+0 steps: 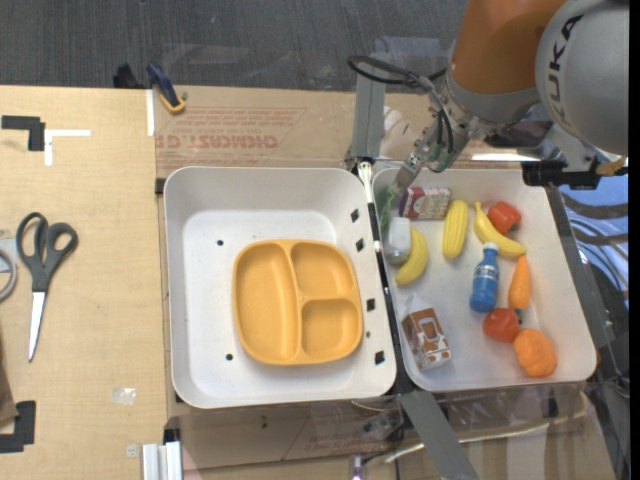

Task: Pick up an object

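Note:
My gripper [418,166] hangs over the far left corner of the right bin [570,268], just above a small pink and white packet [427,204]. Nothing shows between its fingers. Below it lie an ear of corn [455,229], a banana [412,258] and a white piece [398,236]. To the right are a second banana [497,234], a red pepper [504,215], a blue bottle [484,279] and a carrot [520,284]. Near the front lie a brown carton [427,336], a red fruit [500,323] and an orange [535,353].
The left bin [190,268] holds a yellow divided plate [298,300]. Scissors [40,260] lie on the wooden bench at the far left. A blue and yellow clip [165,88] sits behind the left bin. The arm's orange band [500,28] looms over the right bin's back edge.

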### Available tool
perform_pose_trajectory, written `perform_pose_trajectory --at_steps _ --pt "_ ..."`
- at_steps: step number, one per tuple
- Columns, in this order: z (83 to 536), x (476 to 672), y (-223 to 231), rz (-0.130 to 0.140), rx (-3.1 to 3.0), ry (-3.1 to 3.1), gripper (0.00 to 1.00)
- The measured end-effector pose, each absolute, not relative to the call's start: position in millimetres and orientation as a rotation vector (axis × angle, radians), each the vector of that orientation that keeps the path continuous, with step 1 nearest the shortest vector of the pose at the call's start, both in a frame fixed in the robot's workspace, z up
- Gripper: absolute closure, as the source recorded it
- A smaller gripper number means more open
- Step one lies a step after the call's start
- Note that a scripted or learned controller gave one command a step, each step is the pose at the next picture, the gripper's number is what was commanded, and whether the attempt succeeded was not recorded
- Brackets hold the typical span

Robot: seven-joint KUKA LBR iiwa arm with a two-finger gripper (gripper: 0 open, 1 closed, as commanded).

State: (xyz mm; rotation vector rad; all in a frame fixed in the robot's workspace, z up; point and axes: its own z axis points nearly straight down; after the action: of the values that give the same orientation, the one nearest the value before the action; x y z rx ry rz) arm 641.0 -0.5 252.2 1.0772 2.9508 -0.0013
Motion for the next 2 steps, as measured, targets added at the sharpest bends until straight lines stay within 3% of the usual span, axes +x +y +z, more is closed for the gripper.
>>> perform_pose_trajectory --at_steps 1,2 --pt "239.6 588.3 52.1 -0.002 1.213 2.898 1.0" --pt "316.3 654.4 32.0 -0.001 1.149 2.92 1.0"
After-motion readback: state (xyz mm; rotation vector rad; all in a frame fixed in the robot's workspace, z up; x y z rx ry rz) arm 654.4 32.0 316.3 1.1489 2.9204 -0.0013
